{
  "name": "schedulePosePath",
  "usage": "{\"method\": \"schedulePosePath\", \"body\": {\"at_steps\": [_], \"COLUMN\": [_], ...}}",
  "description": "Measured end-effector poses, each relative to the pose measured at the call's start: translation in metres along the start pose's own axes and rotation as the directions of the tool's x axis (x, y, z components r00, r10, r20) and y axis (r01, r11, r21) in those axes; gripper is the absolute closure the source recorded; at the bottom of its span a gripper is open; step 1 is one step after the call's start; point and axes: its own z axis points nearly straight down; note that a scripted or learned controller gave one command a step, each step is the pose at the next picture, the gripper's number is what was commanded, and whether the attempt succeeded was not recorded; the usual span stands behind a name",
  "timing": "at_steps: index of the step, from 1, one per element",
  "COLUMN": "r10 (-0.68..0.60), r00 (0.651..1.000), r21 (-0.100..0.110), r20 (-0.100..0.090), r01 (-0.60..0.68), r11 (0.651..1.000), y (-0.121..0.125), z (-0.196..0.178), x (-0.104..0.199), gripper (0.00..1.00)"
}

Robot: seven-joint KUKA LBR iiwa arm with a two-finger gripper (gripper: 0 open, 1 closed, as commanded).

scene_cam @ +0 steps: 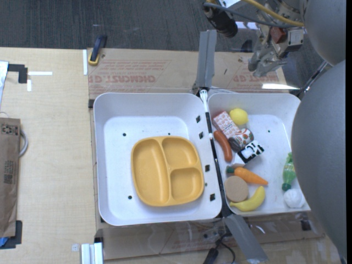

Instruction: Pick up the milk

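Note:
The milk is a small carton with black and white cow patches, lying tilted in the middle of the right bin. It rests against a red and white carton and beside a sausage. My gripper hangs high over the cardboard behind the right bin's far edge, well apart from the milk. It is open with nothing between its fingers.
The right bin also holds a lemon, a carrot, a round cookie, a banana, a green bottle and a white ball. A yellow divided plate lies in the left bin.

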Motion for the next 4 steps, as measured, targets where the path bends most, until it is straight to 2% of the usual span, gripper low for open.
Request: {"method": "schedulePosePath", "body": {"at_steps": [1,2,3,4], "r10": [-0.031,-0.029,-0.098,-0.153], "r00": [1.0,1.0,0.995,0.988], "r21": [0.001,0.001,0.001,0.002], "r20": [0.004,0.004,0.001,0.004], "r01": [0.031,0.029,0.098,0.153], "r11": [1.0,1.0,0.995,0.988], "y": [-0.012,-0.015,0.079,0.044], "z": [0.21,0.25,0.128,0.166], "x": [-0.035,-0.025,-0.053,-0.132], "gripper": [1.0,1.0,1.0,1.0]}}
